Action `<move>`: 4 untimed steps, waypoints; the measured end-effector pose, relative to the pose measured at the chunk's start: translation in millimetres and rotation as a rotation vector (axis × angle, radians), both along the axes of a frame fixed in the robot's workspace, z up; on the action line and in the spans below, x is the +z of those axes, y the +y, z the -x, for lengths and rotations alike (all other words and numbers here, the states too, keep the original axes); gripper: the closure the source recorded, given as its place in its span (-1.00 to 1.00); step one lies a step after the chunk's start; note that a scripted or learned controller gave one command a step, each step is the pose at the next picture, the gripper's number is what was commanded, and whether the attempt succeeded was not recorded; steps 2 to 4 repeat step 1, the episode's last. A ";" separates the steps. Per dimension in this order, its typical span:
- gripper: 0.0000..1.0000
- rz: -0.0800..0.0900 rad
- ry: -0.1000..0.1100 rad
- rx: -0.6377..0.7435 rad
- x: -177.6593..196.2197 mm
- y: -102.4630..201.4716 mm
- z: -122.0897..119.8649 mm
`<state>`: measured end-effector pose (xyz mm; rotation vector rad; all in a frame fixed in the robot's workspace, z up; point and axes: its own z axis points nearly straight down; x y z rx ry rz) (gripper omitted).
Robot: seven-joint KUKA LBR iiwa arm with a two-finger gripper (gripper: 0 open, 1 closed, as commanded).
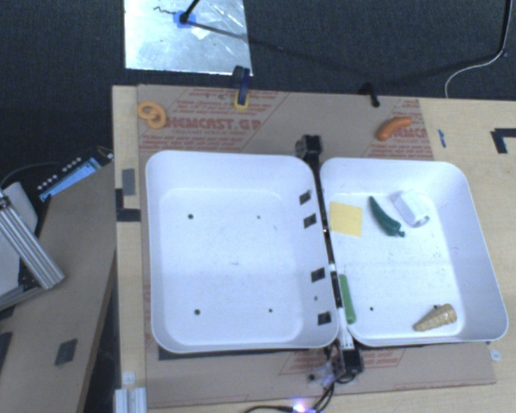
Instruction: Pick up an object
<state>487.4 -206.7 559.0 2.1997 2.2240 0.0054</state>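
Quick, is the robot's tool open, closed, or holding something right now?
Tool: cannot be told. The yellow square, green pepper and cone lie loose in the right bin.

Pretzel-shaped piece (151, 114) on the bench board's far-left corner, orange sausage-like piece (394, 128) near far right. Blue-yellow clamp (240, 88) at the far edge; shiny foil sheet (187, 22) on the dark floor beyond.

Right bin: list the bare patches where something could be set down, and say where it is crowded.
In the right bin, bare floor lies in the middle, bordered by the green stick at the inner wall and the cone at the near right corner. The far part is crowded: yellow square, green pepper and white piece.
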 end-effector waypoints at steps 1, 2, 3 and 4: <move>1.00 -0.012 0.026 0.003 -171.5 121.2 1.3; 1.00 -0.012 0.026 0.003 -171.5 121.2 1.3; 1.00 -0.012 0.026 0.003 -171.5 121.2 1.3; 1.00 -0.012 0.026 0.003 -171.5 121.2 1.3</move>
